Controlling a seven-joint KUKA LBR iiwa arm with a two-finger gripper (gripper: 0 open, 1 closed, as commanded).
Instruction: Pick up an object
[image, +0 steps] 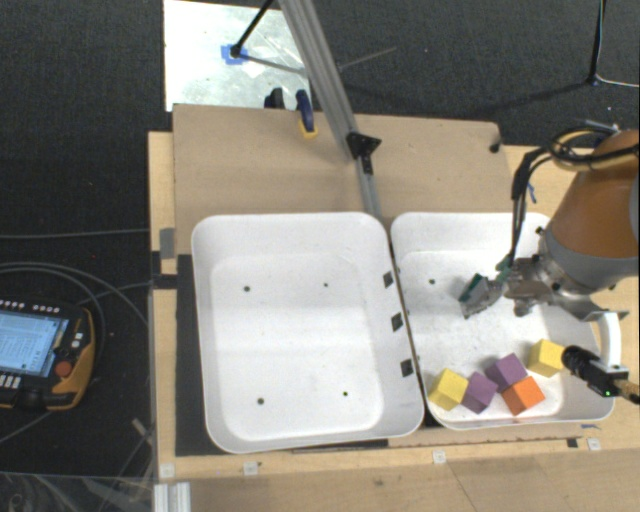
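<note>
Yellow block (449, 388) nearest us, right bin (432, 240); no legible markings. Gripper (476, 296) above bin floor, grip state we cannot tell.

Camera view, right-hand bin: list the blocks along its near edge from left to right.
Yellow block → purple block → second purple block → orange block → second yellow block, all low in the right bin, nearer the camera than the gripper.
</note>
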